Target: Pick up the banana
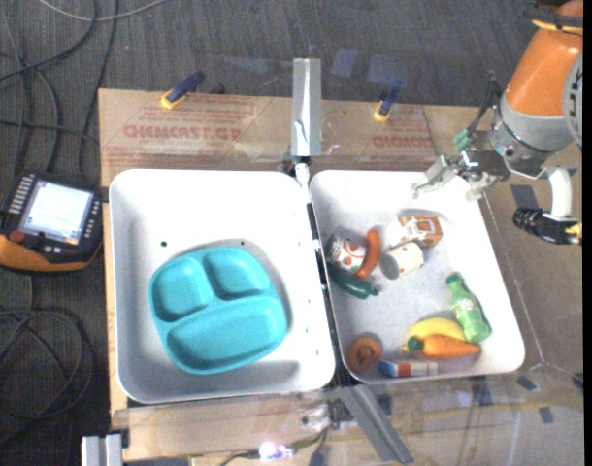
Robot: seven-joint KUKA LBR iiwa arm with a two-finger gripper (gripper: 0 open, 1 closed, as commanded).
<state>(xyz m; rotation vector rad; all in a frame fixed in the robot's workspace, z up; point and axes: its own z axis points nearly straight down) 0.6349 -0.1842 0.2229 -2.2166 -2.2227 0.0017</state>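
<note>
The banana (435,329) is yellow and lies near the front right corner of the right bin (493,260). An orange carrot (444,349) rests against its front side, and a green bottle (468,308) lies just to its right. My gripper (450,183) hangs over the bin's far right corner, well behind the banana. It is open with nothing between its fingers. The grey arm with its orange band (546,76) comes in from the upper right.
The right bin also holds a small white carton (419,228), a white cup (405,258), a red sausage (373,250), a green vegetable (352,283), a brown round item (365,349) and a marker (408,368). A teal divided plate (218,308) lies in the left bin (131,212).
</note>
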